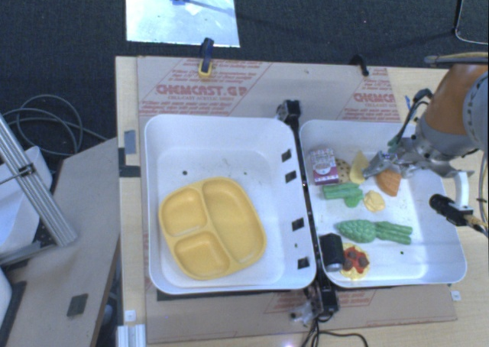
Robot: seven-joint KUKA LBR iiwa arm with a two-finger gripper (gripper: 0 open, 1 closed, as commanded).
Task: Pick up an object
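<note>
Two shallow white plastic bins sit side by side on a pale bench covered with a protective sheet printed "CHEMCAST GP" in red, the lettering legible twice along the far edge. The left bin (229, 139) holds one thing: a yellow three-compartment tray (211, 227), rounded at the corners and glossy, lying at a slant toward the near side. The right bin (435, 261) holds a scatter of small toys. Near its far-left corner stands a small box with a purple-and-white label (323, 166), its print too small to read. Just right of it lies a pale yellow wedge (358, 167); an orange piece (389, 182) sits beside that, right at the tip of the gripper (378, 163). Toward the middle lie one green piece (343, 193), one small yellow lump (374, 201) and one long, bumpy green vegetable shape (374, 231). At the near-left corner are one black block (331, 250) and a red-and-yellow item (355, 260).

The grey arm with its orange band (447, 101) reaches in from the right, its pincer low over the far part of the right bin; whether its fingers are open or closed cannot be told. Two clamps, one yellow (205, 59) and one black (359, 65), pin the sheet at the far edge.
</note>
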